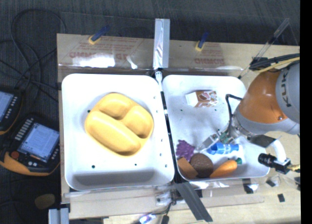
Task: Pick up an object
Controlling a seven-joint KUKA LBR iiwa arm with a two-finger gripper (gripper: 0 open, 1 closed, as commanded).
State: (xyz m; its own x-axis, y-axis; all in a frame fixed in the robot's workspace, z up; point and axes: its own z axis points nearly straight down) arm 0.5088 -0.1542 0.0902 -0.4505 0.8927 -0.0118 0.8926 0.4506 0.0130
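Observation:
My gripper (218, 140) is low in the right bin (195, 121), at the end of the grey arm with its orange band (261, 103). Its tip is right over the left end of a small blue and white bottle (225, 148) that lies on its side. Just in front of the bottle lie an orange carrot (225, 167), a brown round object (201, 161), another brown piece (185, 167) and a purple bunch of grapes (185, 147). A small white and brown packet (205, 97) lies at the back of this bin.
The left bin (78, 169) holds a large yellow lumpy object (118, 123). A divider rail (165, 121) runs between the bins. A handheld controller (31, 142) and cables lie on the floor to the left.

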